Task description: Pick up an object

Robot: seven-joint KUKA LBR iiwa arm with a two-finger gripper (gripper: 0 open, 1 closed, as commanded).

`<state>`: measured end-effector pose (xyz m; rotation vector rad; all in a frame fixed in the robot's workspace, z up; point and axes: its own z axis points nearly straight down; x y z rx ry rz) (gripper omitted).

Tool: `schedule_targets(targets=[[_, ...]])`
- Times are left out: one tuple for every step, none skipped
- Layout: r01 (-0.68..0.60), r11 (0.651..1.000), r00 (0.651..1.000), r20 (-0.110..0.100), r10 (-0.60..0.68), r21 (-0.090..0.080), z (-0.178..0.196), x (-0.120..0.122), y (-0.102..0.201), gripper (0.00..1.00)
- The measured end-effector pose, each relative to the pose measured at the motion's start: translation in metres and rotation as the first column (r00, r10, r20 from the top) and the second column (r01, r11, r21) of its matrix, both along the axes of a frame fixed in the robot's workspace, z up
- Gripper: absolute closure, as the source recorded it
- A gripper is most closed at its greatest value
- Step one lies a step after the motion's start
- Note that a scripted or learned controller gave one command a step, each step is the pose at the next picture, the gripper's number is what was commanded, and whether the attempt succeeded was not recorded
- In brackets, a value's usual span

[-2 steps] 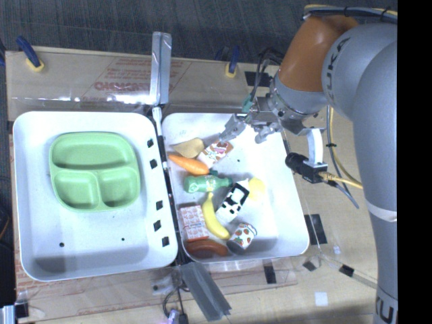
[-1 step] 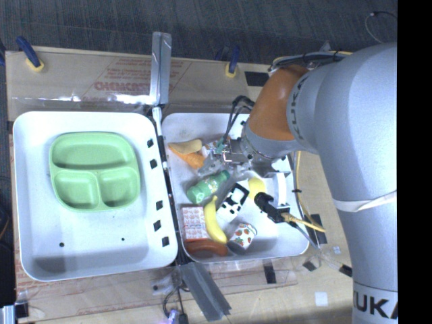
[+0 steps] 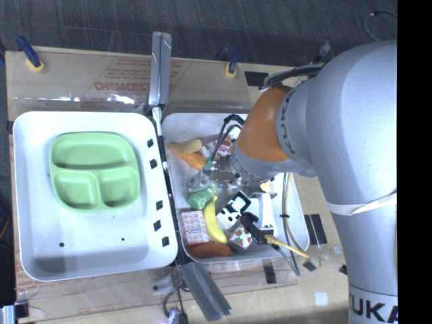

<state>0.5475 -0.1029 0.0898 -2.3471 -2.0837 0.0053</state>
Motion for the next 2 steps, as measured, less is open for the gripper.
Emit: schedule_targets(targets=[[-0.001, 1.0, 1.0, -0.001, 0.001, -0.001, 0.009, 0.0, 0.0, 1.0], [0.022, 1.0, 1.0, 0.003, -0.022, 0.0, 0.149, 0.041, 0.056, 1.0]])
